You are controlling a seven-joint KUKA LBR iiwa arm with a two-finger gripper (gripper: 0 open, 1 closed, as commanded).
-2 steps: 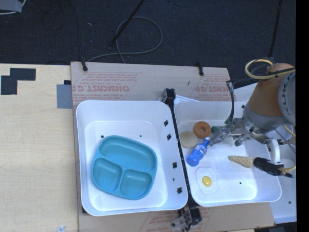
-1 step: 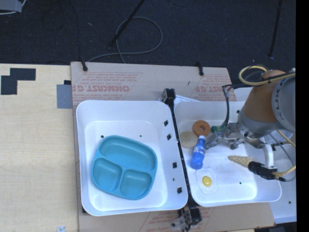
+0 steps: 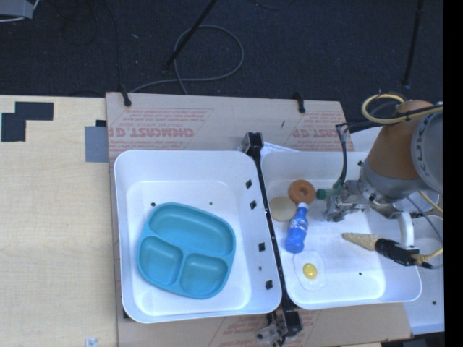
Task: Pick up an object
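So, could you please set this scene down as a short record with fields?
left bin: holds a blue divided plate
right bin: brown doughnut, round cookie, blue bottle lying flat, fried egg toy, ice cream cone
gripper: low over the right bin, right of the bottle, nothing seen held
arm: enters from the right

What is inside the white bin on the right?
The right bin holds a blue bottle, a brown donut, a fried egg, an ice cream cone and the robot's hand. The hand hides whatever lies beneath it.
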